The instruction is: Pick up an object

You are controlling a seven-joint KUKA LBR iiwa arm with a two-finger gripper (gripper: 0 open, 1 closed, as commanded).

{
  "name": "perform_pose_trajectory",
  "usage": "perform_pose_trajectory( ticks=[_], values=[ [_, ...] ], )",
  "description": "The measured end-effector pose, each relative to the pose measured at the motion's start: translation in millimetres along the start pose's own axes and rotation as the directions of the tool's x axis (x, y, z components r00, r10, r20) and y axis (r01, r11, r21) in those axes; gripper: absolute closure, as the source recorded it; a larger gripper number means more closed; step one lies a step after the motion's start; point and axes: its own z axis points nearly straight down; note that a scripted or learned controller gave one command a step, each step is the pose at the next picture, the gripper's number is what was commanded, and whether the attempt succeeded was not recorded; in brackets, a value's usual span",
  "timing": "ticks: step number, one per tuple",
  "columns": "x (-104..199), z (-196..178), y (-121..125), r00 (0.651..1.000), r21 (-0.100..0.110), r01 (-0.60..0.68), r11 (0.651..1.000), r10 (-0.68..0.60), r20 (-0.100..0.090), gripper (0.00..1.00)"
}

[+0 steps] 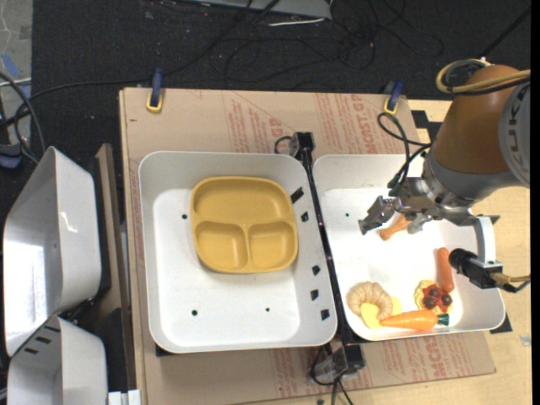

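Seen from above at a slant: a brown worktop carrying two shallow white bins side by side. In the left bin, a yellow divided plate lying flat toward the far side, three compartments facing up. In the right bin, a cluster of toy food near the front edge: a pale croissant with a yellow piece touching its front, an orange carrot lying lengthwise just beside them, a small pizza slice with dark toppings right of that, and a red-orange sausage standing off toward the right wall.

Reaching in from the right over the right bin, a grey arm with an orange band. End effector low over the bin's far middle, well apart from the food cluster. Small orange object showing right at the fingertips, seemingly pinched between them, though too small to name. Dark fingers angled toward the left, close around that orange piece.

Two clamps at the far edge of the worktop.
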Motion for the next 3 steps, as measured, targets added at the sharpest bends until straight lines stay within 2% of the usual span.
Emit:
perform_pose_trajectory(
  ticks=[1,3],
  values=[
    [0.1,-7.8,2.8,1.000,-0.014,0.002,1.000,-0.002,0.002,0.00],
    [-5.5,106.7,4.1,1.000,-0.010,-0.001,1.000,0.001,0.001,0.00]
  ],
)
